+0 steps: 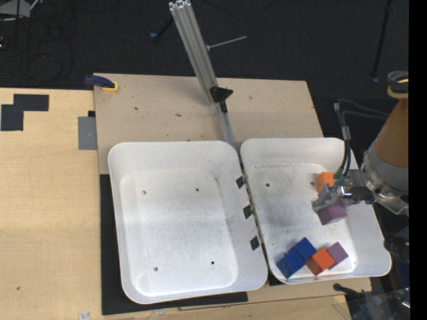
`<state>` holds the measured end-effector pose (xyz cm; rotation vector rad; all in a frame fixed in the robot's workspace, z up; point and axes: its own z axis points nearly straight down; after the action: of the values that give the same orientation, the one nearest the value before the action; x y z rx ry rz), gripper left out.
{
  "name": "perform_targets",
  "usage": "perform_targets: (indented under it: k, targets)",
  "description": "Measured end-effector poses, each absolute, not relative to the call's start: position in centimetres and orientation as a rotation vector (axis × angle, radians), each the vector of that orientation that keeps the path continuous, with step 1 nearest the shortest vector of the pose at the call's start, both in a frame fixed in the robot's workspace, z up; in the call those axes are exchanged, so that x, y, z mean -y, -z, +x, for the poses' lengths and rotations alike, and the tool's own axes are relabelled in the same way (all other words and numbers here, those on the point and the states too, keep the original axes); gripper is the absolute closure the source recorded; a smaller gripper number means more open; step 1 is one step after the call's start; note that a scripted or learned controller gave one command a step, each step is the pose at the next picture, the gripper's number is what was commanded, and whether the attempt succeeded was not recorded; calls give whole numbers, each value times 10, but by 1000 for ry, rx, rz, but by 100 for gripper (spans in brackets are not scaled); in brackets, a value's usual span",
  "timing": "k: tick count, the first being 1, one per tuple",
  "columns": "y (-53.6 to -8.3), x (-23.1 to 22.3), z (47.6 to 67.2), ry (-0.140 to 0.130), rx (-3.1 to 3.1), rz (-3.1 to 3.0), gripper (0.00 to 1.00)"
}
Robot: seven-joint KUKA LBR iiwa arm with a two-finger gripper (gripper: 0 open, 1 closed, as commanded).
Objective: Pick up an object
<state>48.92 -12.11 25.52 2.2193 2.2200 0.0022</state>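
Observation:
My gripper (330, 204) reaches in from the right over the right bin (280, 153), near its right wall. A purple block (332, 213) hangs tilted at the gripper's tip, gripped between the fingers and looking larger than the blocks lying below it. Just behind the gripper an orange block (325, 179) is partly hidden. At the bin's front right corner lie a blue block (296, 257), another orange block (321, 261) and a smaller purple block (338, 252), bunched together.
The left bin (127, 162) lies beside the right one, joined by black clips along the shared rim (245, 211). A slanted aluminium bar (200, 59) rises behind the bins. Cables hang beside the wrist at the right.

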Motion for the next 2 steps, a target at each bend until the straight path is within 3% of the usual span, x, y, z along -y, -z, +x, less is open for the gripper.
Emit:
perform_targets:
  k: [1,2]
  targets:
    - [-289,122,490,0,-2222,2220,100]
    - [-286,78,502,2,-2227,2219,100]
